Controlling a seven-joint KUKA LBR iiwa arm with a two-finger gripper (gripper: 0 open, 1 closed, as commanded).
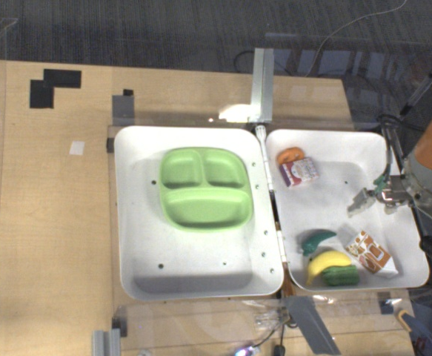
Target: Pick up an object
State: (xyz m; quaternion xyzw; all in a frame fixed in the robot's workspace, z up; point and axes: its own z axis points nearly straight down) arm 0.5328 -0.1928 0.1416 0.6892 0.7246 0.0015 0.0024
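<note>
Snack packet (372, 253) lies below the arm's jaws (362, 201) in right bin (327, 150).

Pale wood-look bench top (45, 221), smooth, faint sheen. Two white plastic bins (138, 273) (334, 143), smooth, matt. In left bin, green divided tray (204, 188): moulded plastic, satin. In right bin: glossy printed packet (298, 170) at far left corner, cardboard-looking printed pack (370, 252) near front, plastic-looking yellow banana (328, 262) left of it. Brushed metal post (263, 87) behind bins. Dark ribbed carpet-like floor (164, 21) beyond bench.
</note>
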